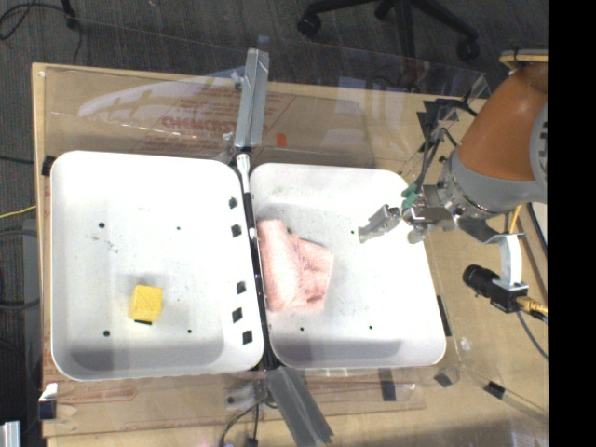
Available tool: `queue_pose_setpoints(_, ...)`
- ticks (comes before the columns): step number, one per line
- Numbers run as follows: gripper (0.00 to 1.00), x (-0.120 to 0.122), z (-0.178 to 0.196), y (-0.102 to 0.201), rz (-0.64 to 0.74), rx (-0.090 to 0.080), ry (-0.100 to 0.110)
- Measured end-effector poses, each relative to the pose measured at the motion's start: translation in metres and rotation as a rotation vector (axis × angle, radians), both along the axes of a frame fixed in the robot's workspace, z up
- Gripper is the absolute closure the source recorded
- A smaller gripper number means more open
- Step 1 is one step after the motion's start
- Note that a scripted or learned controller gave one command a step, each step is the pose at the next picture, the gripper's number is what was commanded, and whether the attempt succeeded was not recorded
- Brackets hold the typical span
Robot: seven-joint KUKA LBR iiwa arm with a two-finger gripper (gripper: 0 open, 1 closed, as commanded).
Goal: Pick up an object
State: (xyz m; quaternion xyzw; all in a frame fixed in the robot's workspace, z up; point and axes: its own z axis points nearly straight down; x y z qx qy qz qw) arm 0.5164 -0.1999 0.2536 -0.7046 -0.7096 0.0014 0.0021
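Note:
A crumpled pink cloth lies in the right bin, pressed against its left wall. A small yellow block rests in the left bin, toward the front. My gripper hangs over the right part of the right bin, to the right of the pink cloth and apart from it. Its fingers are spread open and nothing is between them.
A metal divider bar runs from the back of the bench down between the two bins. The arm's orange band sits above the right bin's far right corner. Black clips line the seam between the bins.

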Motion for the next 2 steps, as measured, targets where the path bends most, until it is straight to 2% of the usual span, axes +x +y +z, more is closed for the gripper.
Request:
queue_pose_setpoints(1, 0.0, 0.041, -0.077, 0.032, 0.151, 0.001, 0.0)
queue_pose_setpoints(2, 0.0, 0.031, -0.161, 0.062, 0.227, 0.0, -0.005)
